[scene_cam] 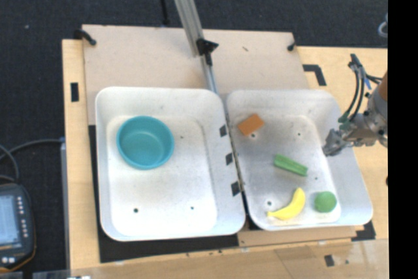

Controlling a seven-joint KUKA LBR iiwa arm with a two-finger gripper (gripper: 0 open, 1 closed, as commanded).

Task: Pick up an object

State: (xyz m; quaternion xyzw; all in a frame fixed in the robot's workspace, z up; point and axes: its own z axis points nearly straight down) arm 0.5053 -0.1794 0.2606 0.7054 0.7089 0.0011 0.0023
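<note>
Over the right bin's [339,170] outer rim, at the view's right edge, sits the end effector [334,142]; whether it is spread or pressed together cannot be told, and nothing shows in its grip. Right bin holds four loose things: orange block [250,125] near the back left, green bar [290,165] mid-floor, yellow banana [289,206] at the front, green ball [325,201] just beside the banana. Left bin [196,206] holds a teal bowl [145,142], upright. Both bins rest side by side on the table [77,160].
</note>
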